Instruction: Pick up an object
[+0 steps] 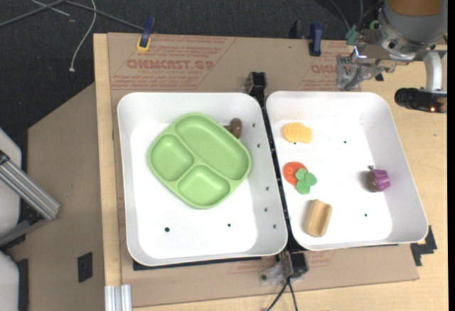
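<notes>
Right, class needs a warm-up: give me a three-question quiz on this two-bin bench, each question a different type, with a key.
1. True or false: the green divided plate lies in the left bin.
2. Multiple choice: which item in the right bin lies nearest the gripper? A) tan bread roll B) yellow corn piece C) purple toy
3. Fill in: the small brown object touches the plate's ____ edge in the view.

Key: 1 true. 2 B. 3 upper right. Also in the right bin: an orange-red toy with green leaves, beside the divider.
</notes>
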Motion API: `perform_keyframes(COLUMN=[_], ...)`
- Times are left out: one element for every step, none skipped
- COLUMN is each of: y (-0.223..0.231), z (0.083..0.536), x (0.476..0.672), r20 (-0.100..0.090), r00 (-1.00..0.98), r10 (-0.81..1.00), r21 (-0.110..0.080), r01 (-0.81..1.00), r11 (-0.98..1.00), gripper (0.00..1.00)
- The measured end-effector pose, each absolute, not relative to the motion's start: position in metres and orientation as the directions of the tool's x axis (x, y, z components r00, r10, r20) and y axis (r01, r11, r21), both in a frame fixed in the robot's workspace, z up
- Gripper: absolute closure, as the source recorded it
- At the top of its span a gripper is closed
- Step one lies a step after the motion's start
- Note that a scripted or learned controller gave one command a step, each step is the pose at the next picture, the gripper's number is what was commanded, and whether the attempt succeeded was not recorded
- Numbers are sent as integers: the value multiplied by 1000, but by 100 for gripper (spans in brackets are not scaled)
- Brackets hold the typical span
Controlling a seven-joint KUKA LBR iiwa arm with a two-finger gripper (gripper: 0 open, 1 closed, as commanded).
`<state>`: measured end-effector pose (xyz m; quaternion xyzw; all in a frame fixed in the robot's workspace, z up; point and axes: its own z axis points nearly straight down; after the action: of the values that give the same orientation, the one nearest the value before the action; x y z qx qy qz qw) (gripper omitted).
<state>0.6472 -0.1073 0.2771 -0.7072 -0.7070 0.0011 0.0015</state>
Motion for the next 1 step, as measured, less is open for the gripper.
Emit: perform_keyframes(y=[-107], z=[279], x=[648], r20=[0], r00=[0], r10=[1000], r21=[0], r01=[1000], r11=[0], gripper=[0])
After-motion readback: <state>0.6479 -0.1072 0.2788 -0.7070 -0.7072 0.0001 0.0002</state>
